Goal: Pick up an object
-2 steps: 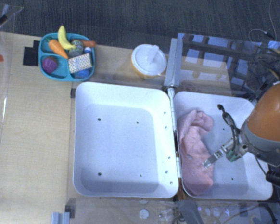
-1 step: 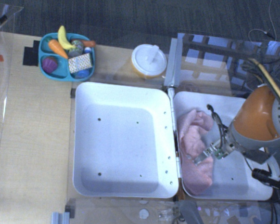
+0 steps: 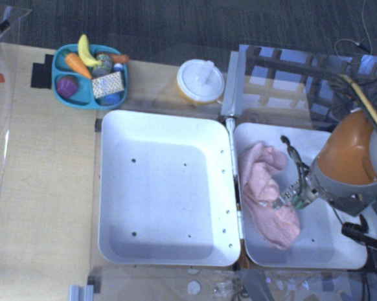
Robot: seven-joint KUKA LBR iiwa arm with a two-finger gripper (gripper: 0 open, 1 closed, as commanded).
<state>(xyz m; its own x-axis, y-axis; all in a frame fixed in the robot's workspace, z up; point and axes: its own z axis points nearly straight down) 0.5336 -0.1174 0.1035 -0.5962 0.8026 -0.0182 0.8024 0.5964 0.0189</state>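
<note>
Fingers [image 3: 287, 198] — grip unclear — touch pink cloth [image 3: 267, 201], lengthwise top-to-bottom in right bin [image 3: 346, 253].

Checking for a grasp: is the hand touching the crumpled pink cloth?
Touching. The camera view shows the hand pressed into the crumpled pink cloth in the right white bin.

We see a pink cloth [image 3: 268, 195] lying crumpled in the right bin [image 3: 336, 255], bunched against its left wall. Its folds run from the bin's upper left towards the middle.
</note>
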